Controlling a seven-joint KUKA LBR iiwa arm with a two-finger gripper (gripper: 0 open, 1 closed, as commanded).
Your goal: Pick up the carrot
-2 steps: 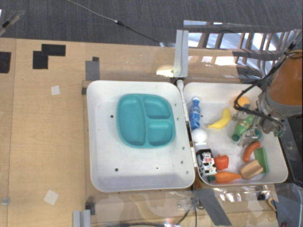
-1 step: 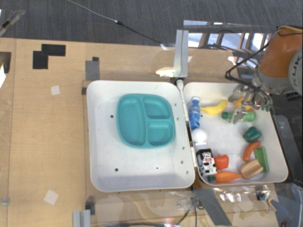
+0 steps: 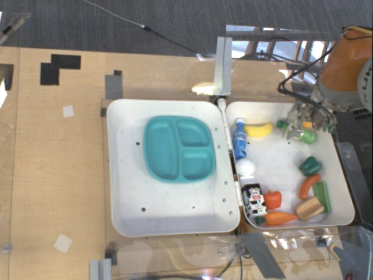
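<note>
A pale wooden bench (image 3: pixel 52 174) seen from above at a slant, with dark grey ribbed flooring (image 3: pixel 145 10) beyond its far edge and a thin cable crossing that floor. Black square markings (image 3: pixel 58 67) sit near the bench's far left corner. 2 shallow white plastic bins lie side by side. The left bin (image 3: pixel 128 209) holds a teal plastic plate with 3 compartments (image 3: pixel 179 148), resting flat near its middle. The right bin (image 3: pixel 274 156) holds toy food: a blue bottle (image 3: pixel 239 140) against its left wall, a yellow banana (image 3: pixel 259 130) beside it, a white ball (image 3: pixel 245 168), a small black and white carton (image 3: pixel 253 198), a dark green pepper (image 3: pixel 310 165), and a beige bread-shaped piece (image 3: pixel 310 209). The long orange carrot (image 3: pixel 280 218) lies flat along the near edge of the right bin, between the carton and the bread piece, touched by nothing. The grey arm with its orange band (image 3: pixel 345 57) reaches in from the right. Its two-finger gripper (image 3: pixel 303 130) hangs over the far right corner of the right bin, well apart from the carrot, just at a light green object (image 3: pixel 306 136). Whether the fingers are spread or closed cannot be told, nor whether they grip anything.
</note>
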